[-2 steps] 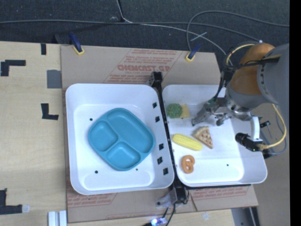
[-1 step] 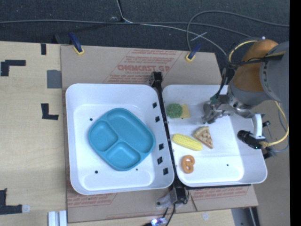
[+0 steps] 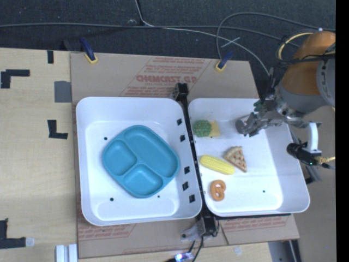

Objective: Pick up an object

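Jaws' state unclear; gripper (image 3: 246, 127) hangs low over right bin (image 3: 272, 198) at frame's right, arm (image 3: 305, 75) slanting in from upper right

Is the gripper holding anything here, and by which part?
Nothing shows in the gripper; it is over bare floor of the right bin, apart from the food items.

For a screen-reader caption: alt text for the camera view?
The grey arm's claw hovers over the right white bin, which holds broccoli, corn, a pizza slice and a pretzel. The left bin holds a blue divided plate.
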